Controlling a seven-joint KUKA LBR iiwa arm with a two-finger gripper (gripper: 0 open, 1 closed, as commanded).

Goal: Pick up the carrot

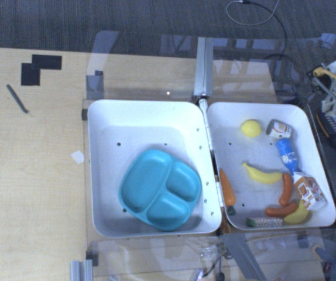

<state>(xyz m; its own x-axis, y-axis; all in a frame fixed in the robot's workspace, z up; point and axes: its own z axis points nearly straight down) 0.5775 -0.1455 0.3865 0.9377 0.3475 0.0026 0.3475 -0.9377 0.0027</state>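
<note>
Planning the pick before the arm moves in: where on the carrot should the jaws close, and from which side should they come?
Grip the carrot around its thicker middle, coming straight down from above. It lies flat and lengthwise against the left wall of the right bin, so a side approach is probably blocked. Close the jaws across its narrow width; the wall-side finger has little room, so nudging it inward first may help.

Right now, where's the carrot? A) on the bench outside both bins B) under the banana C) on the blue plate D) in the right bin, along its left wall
D: the carrot lies in the right bin against its left wall, apart from the banana, while the blue plate sits in the left bin.
</note>
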